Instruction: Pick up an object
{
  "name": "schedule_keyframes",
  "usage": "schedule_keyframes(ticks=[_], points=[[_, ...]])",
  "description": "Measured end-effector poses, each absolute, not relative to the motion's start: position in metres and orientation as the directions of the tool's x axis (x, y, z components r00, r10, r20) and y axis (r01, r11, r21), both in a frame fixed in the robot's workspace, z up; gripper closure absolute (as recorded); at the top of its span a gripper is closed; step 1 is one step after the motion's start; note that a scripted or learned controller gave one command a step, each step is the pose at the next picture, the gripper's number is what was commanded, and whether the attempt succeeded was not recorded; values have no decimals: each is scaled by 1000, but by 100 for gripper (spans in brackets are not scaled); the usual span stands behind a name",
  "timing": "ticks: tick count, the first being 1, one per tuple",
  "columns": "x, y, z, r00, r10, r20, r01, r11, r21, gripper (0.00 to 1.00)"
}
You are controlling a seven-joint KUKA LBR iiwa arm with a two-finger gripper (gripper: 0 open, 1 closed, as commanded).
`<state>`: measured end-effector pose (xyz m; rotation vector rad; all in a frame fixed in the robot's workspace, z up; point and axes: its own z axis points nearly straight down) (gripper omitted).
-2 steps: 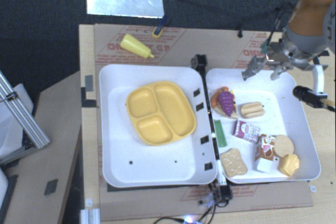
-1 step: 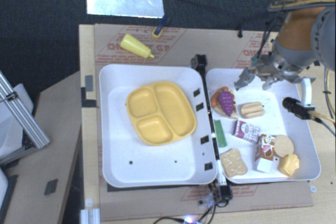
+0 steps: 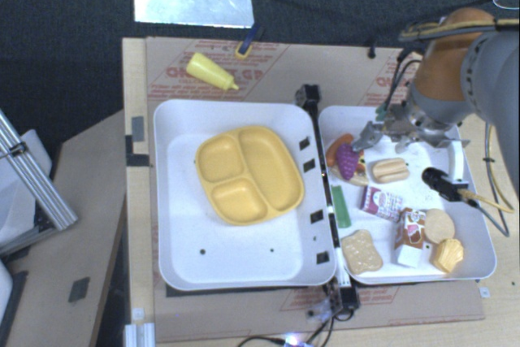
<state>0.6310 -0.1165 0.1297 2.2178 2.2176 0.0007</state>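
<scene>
Purple toy just left-below the gripper, finger spread impossible to tell.

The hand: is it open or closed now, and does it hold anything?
Hand: above the right bin, near the purple toy; open or closed cannot be told, and nothing shows between its fingers.

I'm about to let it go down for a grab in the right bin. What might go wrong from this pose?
1. The tool hangs near the purple toy and the hot dog bun, which lie close together; it may nudge one while closing on the other.
2. The purple toy lies close to the right bin's left wall, so a finger may hit that wall.
3. The right bin is crowded; a missed grab could scatter nearby pieces such as the pink packet.
</scene>
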Motion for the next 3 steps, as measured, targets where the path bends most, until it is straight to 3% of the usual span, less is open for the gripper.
schedule_keyframes(ticks=[1, 2, 3], points=[[633, -117, 119, 0, 1000, -4, 1000, 0, 11, 0], [632, -116, 126, 0, 1000, -2, 1000, 0, 7, 100], [624, -115, 179, 0, 1000, -1, 1000, 0, 6, 100]])
